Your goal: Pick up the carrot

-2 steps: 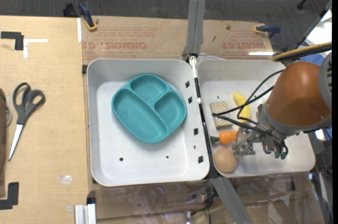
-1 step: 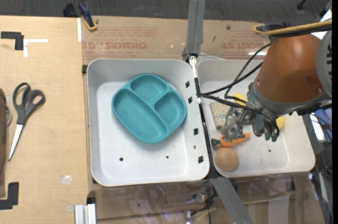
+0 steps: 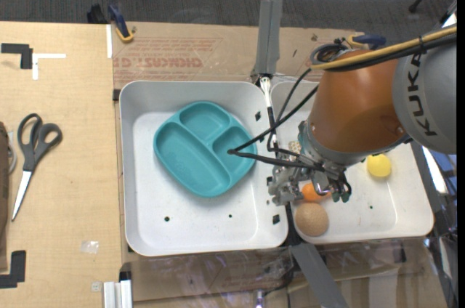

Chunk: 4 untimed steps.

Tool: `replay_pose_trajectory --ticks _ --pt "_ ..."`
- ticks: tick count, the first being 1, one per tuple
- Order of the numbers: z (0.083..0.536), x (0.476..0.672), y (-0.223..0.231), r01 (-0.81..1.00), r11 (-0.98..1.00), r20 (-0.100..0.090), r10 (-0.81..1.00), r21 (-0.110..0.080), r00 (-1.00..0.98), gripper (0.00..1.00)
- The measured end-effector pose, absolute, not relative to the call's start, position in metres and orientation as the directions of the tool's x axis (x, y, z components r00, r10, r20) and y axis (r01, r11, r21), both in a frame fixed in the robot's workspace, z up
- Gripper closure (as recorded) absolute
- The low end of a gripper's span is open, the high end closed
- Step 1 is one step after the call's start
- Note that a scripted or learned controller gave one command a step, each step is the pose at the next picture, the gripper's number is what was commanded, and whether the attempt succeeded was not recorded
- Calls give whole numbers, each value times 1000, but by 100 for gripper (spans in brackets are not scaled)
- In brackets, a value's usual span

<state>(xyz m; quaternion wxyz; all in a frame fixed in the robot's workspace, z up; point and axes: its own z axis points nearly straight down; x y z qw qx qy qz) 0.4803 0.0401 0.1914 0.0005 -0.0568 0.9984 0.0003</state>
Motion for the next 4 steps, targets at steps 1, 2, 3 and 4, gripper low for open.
replay_pose_trajectory --ticks 1,2,3,4 --pt "192 487 51 -409 913 -2 -409 0 -913 100" --pt "191 497 2 192 981 -2 192 0 -981 100" --pt "225 479 44 52 999 -3 52 0 -999 100" --pt "191 478 44 -268 964 1 -268 0 -964 100"
